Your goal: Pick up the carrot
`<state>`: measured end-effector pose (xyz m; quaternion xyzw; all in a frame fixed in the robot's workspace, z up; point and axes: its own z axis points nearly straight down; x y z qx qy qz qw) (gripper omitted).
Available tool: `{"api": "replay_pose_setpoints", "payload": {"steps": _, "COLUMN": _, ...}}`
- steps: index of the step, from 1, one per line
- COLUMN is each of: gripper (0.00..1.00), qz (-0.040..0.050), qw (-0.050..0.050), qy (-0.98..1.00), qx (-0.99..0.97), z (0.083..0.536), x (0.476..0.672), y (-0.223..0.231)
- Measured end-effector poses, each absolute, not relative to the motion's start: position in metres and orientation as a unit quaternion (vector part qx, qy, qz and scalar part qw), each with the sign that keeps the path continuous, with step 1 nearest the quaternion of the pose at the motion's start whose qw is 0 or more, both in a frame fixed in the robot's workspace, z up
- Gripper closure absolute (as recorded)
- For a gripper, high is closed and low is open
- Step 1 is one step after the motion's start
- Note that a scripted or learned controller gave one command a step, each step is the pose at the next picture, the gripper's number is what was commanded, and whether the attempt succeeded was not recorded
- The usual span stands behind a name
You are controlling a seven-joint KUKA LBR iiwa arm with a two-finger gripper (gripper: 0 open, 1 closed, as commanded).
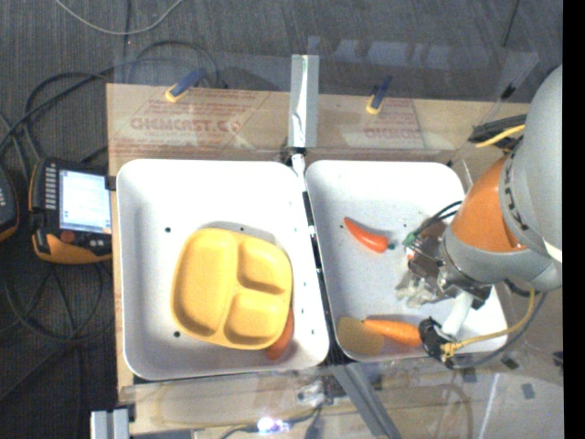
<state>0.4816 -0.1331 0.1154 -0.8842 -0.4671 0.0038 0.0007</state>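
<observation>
Since the carrot [391, 330] is lying free along the near edge of the right bin [384, 176], one end resting on a tan wooden piece [356, 337], we are judging the approach step in hand, with no grasp made. The pincer [430, 286] is hanging just above and to the right of it, close but apart; we cannot tell how it is set. Next we are expecting a descent over the carrot's middle. Farther in, a red pepper [366, 236] is lying. In the left bin [137, 245] a yellow tray [233, 288] is sitting.
</observation>
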Motion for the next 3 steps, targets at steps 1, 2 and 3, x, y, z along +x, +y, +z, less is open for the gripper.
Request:
{"api": "replay_pose_setpoints", "payload": {"steps": 1, "gripper": 1.0, "qz": -0.0018, "qw": -0.001, "qy": -0.234, "qx": -0.972, "z": 0.091, "x": 0.506, "y": -0.126}}
{"api": "replay_pose_setpoints", "payload": {"steps": 2, "gripper": 1.0, "qz": -0.004, "qw": -0.005, "qy": -0.126, "qx": -0.992, "z": 0.091, "x": 0.561, "y": -0.098}}
{"api": "replay_pose_setpoints", "payload": {"steps": 3, "gripper": 1.0, "qz": 0.0029, "qw": -0.001, "qy": -0.102, "qx": -0.995, "z": 0.183, "x": 0.51, "y": 0.002}}
